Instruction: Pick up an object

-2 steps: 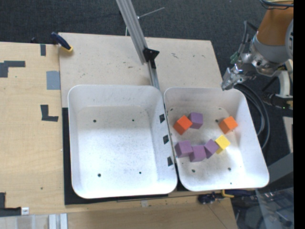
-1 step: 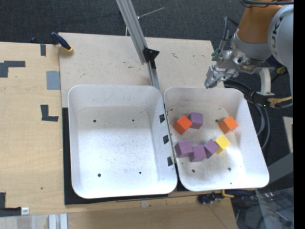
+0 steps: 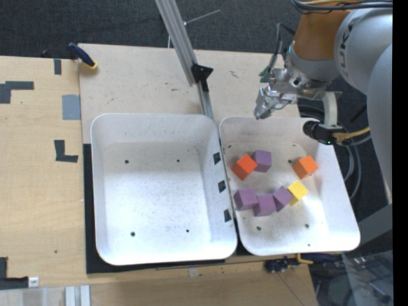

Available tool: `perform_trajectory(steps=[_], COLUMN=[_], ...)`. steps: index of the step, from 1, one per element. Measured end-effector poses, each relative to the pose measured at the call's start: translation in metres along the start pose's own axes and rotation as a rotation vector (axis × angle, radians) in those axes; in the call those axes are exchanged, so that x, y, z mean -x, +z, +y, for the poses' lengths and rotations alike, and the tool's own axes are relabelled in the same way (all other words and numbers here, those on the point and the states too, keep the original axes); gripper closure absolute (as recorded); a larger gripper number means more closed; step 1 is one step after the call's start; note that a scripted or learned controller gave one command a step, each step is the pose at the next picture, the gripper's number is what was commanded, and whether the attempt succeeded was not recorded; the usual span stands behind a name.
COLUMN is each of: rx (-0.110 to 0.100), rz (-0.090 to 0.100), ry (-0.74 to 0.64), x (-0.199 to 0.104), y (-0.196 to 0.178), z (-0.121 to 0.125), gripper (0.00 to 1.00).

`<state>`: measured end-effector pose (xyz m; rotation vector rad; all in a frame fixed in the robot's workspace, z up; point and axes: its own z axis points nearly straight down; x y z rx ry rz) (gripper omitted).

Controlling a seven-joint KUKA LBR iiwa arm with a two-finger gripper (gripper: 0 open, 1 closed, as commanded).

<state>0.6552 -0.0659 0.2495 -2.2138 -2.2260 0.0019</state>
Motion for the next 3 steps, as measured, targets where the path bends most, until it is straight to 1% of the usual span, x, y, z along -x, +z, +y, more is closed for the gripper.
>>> perform_trajectory(steps=[1,2,3], rx=[0.002,0.002,-0.001], rz=[0.001,0.000,-0.001], ry=[-0.002,-0.002,0.000], x=[-0.055,-0.114,-0.166], y=[-0.006,0.000,0.018], z=[0.009,0.022,0.020], gripper=[1.00,1.00,1.00])
